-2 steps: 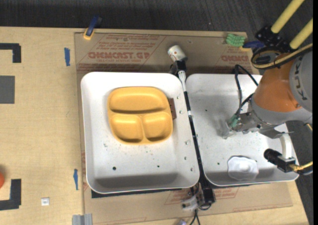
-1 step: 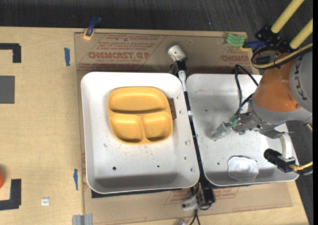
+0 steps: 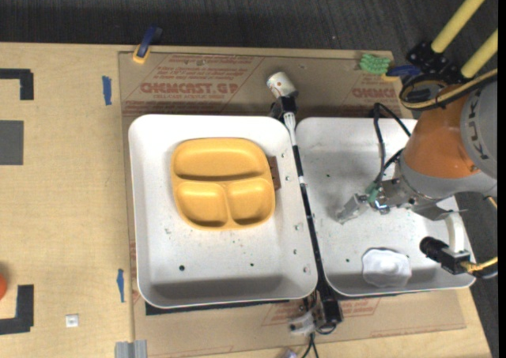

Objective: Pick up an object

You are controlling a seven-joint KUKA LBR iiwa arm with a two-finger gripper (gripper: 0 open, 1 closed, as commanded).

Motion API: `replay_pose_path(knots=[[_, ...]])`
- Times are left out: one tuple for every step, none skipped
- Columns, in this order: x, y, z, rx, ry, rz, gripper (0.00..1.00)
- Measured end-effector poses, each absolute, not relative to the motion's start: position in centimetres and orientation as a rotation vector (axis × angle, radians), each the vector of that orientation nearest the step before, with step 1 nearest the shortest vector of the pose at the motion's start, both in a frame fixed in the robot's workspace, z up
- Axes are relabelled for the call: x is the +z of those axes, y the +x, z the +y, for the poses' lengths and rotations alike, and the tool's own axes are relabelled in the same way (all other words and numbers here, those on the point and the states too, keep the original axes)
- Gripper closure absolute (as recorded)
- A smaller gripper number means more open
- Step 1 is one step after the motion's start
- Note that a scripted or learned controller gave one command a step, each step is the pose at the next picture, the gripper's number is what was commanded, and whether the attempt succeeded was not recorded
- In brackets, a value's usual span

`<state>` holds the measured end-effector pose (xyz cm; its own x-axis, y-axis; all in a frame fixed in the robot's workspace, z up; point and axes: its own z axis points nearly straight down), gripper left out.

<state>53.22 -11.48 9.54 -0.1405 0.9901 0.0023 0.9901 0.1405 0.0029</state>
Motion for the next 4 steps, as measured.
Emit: replay_pose_path(knots=[[9.5,53.2,-11.5,0.006,2.059,2.372,0.00],[8.5,54.5,-10.6,0.000,2.532,1.860,0.00],[8.5,58.3,-13.8,0.001,2.051,2.376,0.00],[8.5,58.3,-13.8,0.001,2.052,2.376,0.00]])
